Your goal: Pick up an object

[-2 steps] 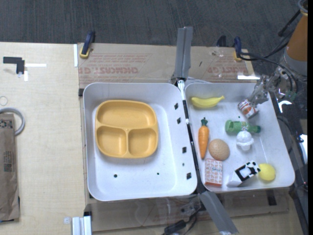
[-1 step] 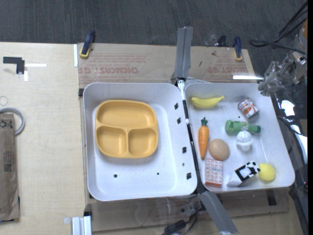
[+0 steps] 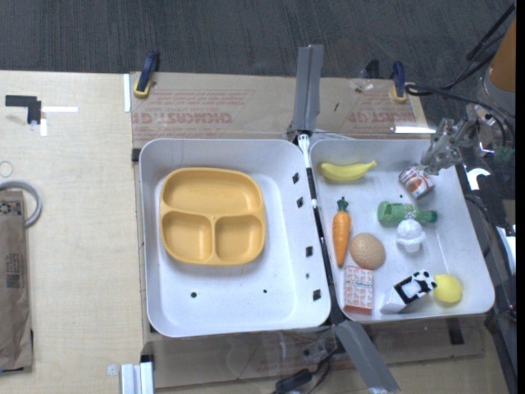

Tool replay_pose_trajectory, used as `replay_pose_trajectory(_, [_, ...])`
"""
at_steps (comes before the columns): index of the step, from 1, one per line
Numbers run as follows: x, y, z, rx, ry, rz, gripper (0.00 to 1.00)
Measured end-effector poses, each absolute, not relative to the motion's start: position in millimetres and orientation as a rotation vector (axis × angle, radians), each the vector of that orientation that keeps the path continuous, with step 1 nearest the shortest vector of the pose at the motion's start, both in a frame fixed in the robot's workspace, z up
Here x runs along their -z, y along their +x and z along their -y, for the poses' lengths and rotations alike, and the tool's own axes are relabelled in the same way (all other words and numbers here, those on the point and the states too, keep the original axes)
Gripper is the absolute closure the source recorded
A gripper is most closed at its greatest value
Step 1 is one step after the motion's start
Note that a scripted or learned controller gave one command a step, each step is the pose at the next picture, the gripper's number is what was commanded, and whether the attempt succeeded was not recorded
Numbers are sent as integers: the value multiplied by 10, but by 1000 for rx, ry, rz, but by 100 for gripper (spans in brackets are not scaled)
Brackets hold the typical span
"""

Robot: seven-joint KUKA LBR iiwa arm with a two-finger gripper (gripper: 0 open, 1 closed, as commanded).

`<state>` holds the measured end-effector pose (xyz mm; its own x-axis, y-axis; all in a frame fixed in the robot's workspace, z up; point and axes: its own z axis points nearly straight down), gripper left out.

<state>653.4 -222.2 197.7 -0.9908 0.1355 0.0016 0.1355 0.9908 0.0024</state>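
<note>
**Gripper over the red-and-white can at the right bin's far right corner**

The left bin [image 3: 156,245] carries a yellow divided plate [image 3: 212,216] toward its far left. The right bin [image 3: 472,245] holds the small things: a banana [image 3: 348,169] along its far edge, a carrot [image 3: 340,232] by its left wall, a brown egg [image 3: 367,251] beside it, a green bottle [image 3: 402,213] at the centre, a white piece [image 3: 409,233] just below, a printed carton [image 3: 358,290] at the near edge, and a cow toy [image 3: 415,288] touching a lemon [image 3: 448,289] in the near right corner. The gripper [image 3: 436,156] stands above the red-and-white can [image 3: 416,181]; whether its grasp is closed or released cannot be told.
</note>
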Motion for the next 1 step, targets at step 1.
replay_pose_trajectory(1, [-2597,6516,2222,3,222,3136,100])
